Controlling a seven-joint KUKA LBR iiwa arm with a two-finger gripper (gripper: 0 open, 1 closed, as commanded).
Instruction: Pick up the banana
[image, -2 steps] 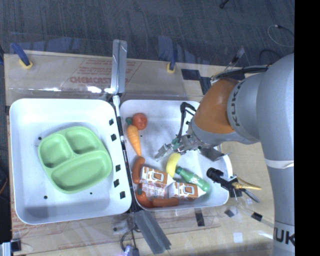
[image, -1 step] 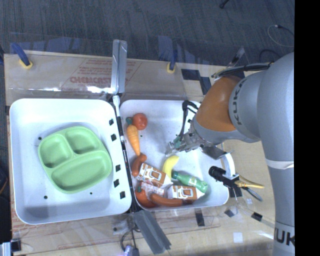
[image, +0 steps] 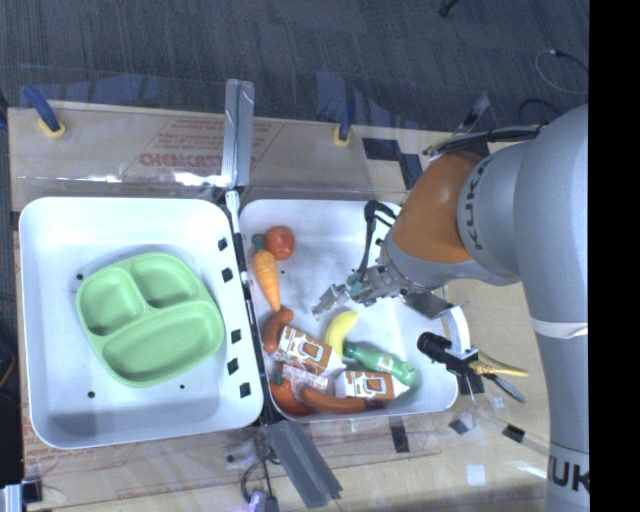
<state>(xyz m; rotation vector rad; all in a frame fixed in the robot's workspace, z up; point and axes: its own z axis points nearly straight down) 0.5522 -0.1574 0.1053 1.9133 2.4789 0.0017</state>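
Note:
The banana (image: 341, 328) is a short yellow piece lying near the middle of the right bin (image: 300, 215). Below it lie a green bottle (image: 380, 362) and cartons. My gripper (image: 345, 295) hangs low over the right bin, just above the banana's upper end. It is open, with nothing visible between its fingers. The grey arm with its orange band (image: 440, 215) reaches in from the right and hides the bin's right wall.
A tomato (image: 279, 241) and a carrot (image: 266, 278) lie at the right bin's left side. Two juice cartons (image: 303, 350) and a red sausage (image: 330, 402) crowd its front. The left bin (image: 60, 400) holds a green divided plate (image: 150, 318).

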